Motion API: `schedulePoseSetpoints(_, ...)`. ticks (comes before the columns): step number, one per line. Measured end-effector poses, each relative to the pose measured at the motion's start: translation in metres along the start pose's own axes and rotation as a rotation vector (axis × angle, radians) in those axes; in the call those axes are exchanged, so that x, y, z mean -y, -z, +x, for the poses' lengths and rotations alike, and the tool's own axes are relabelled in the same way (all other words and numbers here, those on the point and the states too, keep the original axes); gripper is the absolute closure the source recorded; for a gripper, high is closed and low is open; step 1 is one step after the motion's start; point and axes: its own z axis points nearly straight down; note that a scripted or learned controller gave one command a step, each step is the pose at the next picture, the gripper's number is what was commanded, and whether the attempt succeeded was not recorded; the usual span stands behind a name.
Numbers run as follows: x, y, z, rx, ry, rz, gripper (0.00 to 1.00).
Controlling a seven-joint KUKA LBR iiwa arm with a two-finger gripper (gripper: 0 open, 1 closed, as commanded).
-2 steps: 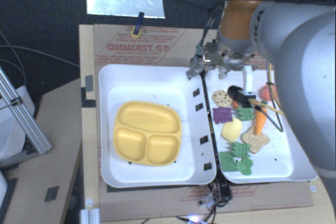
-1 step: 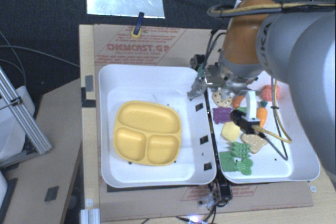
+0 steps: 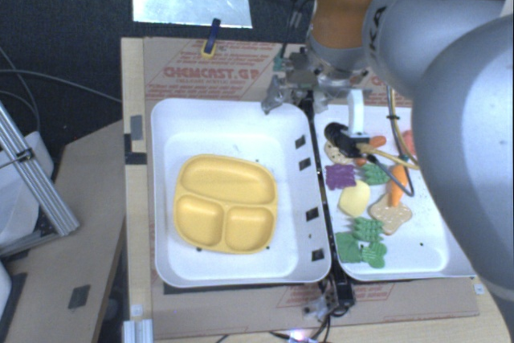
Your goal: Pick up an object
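We've got the arm hanging over the top of the bins, gripper near the divider's upper end; can't tell how it's set from here. Left bin has a yellow tray. Right bin has the toys: purple piece, yellow lump, carrot, green bits.

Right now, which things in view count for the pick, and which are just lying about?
For the pick:
- pincer, over the bins' divider
- right bin items: purple piece, yellow piece, orange carrot-like piece, tan piece, green pieces

Lying about:
- yellow divided tray in the left bin
- blue-and-yellow tool on the cardboard
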Motion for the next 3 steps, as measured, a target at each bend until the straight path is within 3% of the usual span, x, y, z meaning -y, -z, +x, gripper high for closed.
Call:
schedulePoseSetpoints(1, 0.092, -0.08, 0.038, 0.0, 0.0, 0.007, 0.0)
schedulePoseSetpoints(2, 0.043, 0.023, 0.101, -0.002, 0.003, -0.004, 0.0)
schedulePoseSetpoints(3, 0.103, -0.036, 0.08, 0.0, -0.004, 0.007, 0.0)
